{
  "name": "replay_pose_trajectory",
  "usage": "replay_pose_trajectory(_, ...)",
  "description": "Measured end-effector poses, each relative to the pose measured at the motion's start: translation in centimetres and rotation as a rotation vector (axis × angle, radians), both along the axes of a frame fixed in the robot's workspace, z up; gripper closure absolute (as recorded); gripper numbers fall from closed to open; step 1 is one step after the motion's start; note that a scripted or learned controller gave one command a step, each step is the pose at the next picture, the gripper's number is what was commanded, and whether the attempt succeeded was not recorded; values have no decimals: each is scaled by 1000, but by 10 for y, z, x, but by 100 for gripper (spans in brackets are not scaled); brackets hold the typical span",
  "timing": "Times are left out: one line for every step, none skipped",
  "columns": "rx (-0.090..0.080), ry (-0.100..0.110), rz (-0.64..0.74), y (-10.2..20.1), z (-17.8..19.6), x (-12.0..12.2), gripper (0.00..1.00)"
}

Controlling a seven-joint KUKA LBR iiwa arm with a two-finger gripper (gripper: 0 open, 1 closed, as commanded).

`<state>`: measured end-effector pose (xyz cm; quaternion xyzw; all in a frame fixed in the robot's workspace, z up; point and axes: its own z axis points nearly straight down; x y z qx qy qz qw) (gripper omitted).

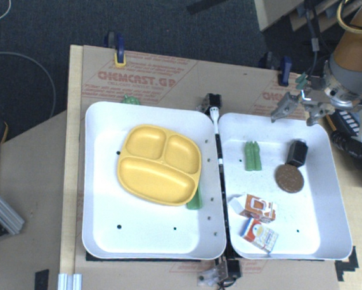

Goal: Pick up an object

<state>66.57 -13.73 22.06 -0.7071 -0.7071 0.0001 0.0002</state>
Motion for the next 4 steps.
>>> replay_pose_trajectory(1, 5, -4, -12, -140, -90, 0)
replay_pose_trajectory(2, -7, 5, 54, -30, -137, 0)
replay_pose_trajectory(1, -8, 5, 92, 53, -186, 0)
replay_pose_trajectory(-1, -4, 1, 90, 58, -185, 100)
